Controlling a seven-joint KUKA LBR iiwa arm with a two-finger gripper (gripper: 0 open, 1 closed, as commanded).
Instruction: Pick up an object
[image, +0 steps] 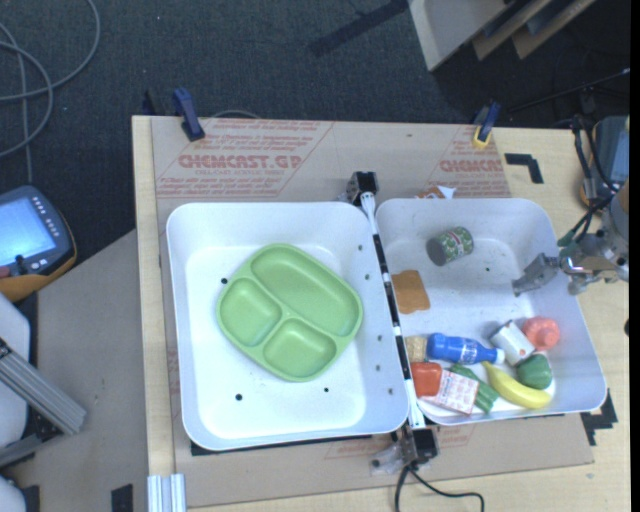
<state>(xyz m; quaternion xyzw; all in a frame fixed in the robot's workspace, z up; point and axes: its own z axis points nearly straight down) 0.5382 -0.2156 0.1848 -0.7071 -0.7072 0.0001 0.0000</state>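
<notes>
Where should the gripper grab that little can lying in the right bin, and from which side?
Probably across the can's round middle, coming straight down from above. It lies on its side, apart from the other items, with bare bin floor around it, so fingers could close across its curved sides.

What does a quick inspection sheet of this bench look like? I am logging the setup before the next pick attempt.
Surface: two shallow white bins on a cardboard-covered bench.
Job's things: right bin holds a green-labelled can, brown square, blue bottle, yellow banana, other small items.
Clutter: green divided plastic plate in left bin.
Hand: hand at right bin's edge, holding nothing.
Cables: grey cable on floor.
Surroundings: blue clamps, lit screen.
</notes>
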